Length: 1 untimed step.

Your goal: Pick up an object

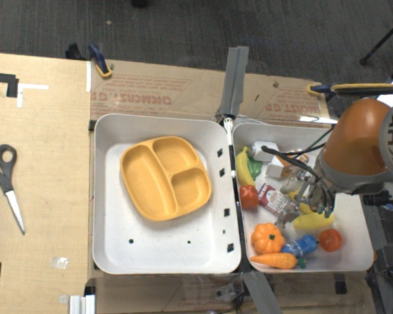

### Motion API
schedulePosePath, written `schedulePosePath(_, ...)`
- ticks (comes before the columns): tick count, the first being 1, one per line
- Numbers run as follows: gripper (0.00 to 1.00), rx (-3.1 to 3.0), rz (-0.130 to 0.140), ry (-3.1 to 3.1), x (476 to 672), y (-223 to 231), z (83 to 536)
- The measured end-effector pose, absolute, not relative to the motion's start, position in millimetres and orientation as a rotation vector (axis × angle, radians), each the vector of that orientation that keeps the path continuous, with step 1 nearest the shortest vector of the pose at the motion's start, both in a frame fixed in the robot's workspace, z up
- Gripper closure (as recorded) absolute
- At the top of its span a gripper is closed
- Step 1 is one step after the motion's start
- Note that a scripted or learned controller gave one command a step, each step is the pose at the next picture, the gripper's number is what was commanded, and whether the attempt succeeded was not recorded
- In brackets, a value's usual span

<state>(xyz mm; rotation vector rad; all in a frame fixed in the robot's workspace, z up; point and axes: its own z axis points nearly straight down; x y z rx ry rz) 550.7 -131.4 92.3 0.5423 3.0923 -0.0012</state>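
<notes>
- Orange-banded arm reaches into the right bin, its gripper low among toy food; whether it is clenched or released cannot be told.
- A pumpkin, carrot and tomato lie near it.
- A yellow divided plate sits in the left bin.

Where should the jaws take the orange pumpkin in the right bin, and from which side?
Probably from straight above, across the round body of the pumpkin, with the stem between the jaws. It sits upright, stem up. The carrot lies close against its near side and the blue object is close on its right, so closing along the bin's length, left to right, may be tighter than front to back.
</notes>
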Motion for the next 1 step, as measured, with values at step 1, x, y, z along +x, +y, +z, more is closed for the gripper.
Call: schedulePosePath(1,0.00,0.762,0.000,3.042,525.6,-119.6,92.9)
